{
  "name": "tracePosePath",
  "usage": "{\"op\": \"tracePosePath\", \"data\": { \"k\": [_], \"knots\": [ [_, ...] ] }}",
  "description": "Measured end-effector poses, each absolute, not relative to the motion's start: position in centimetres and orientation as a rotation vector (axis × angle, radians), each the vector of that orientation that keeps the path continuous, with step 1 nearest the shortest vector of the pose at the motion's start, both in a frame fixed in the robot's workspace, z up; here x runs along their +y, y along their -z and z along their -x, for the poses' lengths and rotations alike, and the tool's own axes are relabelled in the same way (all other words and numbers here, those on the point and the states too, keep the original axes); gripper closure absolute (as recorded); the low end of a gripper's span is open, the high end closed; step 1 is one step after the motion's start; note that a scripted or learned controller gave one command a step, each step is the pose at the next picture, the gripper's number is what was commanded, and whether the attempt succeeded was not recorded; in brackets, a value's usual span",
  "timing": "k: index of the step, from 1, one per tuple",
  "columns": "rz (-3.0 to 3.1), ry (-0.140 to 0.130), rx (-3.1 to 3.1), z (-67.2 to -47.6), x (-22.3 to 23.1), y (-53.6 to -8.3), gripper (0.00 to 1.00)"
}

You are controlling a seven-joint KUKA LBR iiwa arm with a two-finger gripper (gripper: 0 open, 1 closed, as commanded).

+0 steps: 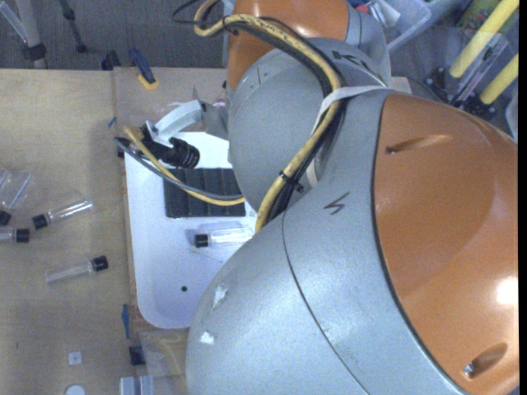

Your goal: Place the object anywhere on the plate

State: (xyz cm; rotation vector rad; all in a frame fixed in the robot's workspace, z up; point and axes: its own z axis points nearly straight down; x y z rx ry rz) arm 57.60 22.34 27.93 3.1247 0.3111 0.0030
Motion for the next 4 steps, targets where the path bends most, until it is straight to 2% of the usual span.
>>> {"op": "tracePosePath", "data": {
  "k": [1, 2, 3, 4],
  "knots": [
    [-3.11, 0.011, 0.449, -48.6, 22.4, -12.4, 0.0],
    [-3.125, -0.004, 0.34, -56.4, 22.5, -8.7, 0.0],
    [-3.129, -0.008, 0.317, -48.9, 22.5, -9.0, 0.0],
    [-3.124, 0.0, 0.316, -47.9, 20.7, -18.8, 0.0]
  ]
}}
